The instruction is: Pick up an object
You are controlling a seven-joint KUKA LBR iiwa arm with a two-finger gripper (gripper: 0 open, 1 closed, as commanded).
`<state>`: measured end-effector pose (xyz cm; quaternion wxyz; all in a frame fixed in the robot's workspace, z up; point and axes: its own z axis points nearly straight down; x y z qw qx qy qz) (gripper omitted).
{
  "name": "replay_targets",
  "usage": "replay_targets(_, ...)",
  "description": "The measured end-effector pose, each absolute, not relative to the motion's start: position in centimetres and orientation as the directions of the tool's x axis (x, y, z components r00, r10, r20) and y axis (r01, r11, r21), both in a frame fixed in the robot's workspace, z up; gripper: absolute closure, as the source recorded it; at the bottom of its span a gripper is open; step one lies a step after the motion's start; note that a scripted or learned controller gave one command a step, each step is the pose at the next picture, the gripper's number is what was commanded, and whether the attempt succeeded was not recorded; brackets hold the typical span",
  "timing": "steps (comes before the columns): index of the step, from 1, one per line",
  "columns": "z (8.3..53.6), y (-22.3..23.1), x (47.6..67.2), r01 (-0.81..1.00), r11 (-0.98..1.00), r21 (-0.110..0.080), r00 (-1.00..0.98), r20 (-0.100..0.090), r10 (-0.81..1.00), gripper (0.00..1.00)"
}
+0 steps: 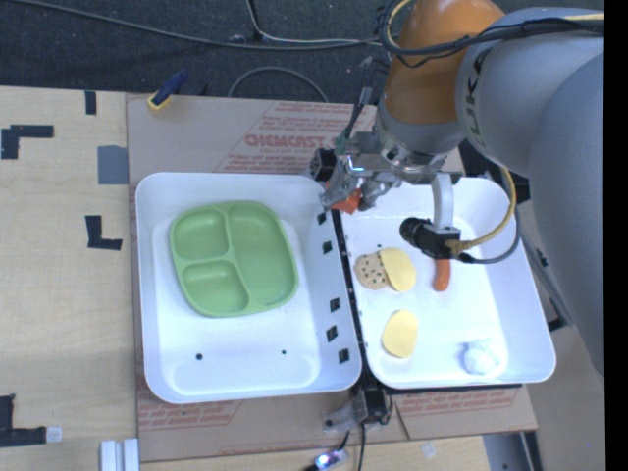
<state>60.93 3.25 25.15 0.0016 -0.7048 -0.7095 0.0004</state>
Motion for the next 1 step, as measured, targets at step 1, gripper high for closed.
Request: replay_targets(1, 22.93, 8.20, 58.87, 1.000, 0.005, -0.005, -0.005, 0.000, 1.000, 1.00)
